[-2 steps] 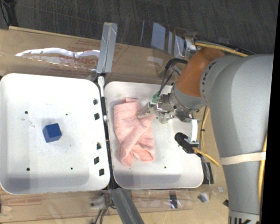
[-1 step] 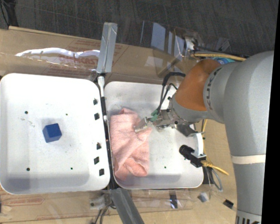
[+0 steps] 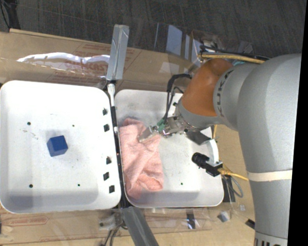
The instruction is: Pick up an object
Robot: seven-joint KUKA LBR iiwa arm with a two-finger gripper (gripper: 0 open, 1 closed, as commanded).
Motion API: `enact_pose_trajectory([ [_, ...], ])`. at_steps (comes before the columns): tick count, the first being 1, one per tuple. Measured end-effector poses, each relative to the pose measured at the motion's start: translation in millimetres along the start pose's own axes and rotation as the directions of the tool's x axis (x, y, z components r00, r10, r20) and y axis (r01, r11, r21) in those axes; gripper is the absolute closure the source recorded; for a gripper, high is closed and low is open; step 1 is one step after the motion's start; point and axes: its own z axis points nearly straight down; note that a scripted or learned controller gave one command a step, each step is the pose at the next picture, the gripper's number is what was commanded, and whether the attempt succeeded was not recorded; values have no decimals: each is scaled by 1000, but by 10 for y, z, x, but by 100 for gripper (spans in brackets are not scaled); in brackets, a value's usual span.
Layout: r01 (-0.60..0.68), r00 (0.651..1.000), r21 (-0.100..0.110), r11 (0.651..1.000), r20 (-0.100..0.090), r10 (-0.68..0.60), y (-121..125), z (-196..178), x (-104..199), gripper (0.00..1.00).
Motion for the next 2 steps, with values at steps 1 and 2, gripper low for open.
enact_pose_trajectory([
  [1,65,998,4,998,-2,-65,-42,13,438,0],
  [2,68,998,5,998,-2,-68,-37,-84,439,100],
])
